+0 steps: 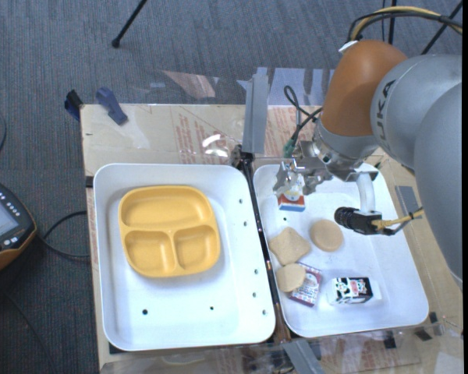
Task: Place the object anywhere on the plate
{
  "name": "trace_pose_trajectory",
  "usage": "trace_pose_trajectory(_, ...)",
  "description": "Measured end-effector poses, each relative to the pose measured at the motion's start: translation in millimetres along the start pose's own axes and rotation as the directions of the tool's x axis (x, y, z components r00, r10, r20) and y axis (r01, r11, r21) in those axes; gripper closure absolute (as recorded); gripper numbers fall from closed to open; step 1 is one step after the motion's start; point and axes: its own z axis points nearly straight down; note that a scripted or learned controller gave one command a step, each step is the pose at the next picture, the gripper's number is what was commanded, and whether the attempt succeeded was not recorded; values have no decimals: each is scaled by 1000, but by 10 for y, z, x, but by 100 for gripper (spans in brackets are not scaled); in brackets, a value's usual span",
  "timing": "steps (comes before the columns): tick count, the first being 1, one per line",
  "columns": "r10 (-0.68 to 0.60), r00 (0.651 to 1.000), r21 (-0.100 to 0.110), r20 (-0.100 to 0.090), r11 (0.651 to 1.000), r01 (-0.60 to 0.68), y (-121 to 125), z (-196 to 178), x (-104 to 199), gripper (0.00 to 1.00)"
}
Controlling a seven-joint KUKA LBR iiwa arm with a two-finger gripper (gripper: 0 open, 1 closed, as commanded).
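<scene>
Nearest the camera, in the right bin [405, 306], lie a small black-and-white carton [351, 289], a flat pink-edged packet [306, 287] and three tan, biscuit-like pieces: a small round one [289, 276], a squarish one [288, 245] and a rounder disc [326, 235]. They look matte and stiff, low to the bin floor (awkward for a top-down pinch).

Further back, the hand [293, 187] hangs over a small red, white and blue carton [292, 202], apparently the object to move. Its metal tips sit right at the carton's top, but I cannot tell whether they are spread or pressed onto it.

To do this step well, I judge the tips should straddle the carton's narrow sides squarely, settle low, then squeeze before lifting clear of the wall between bins.

The yellow plate [170, 230], smooth plastic with three compartments, waits in the left bin [242, 318], well apart from the carton. Beyond, the worktop [164, 131] shows pale board under glossy film.
</scene>
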Motion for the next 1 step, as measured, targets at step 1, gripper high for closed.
trace_pose_trajectory(1,-5,1000,3,-1,1000,5,-675,6,770,100)
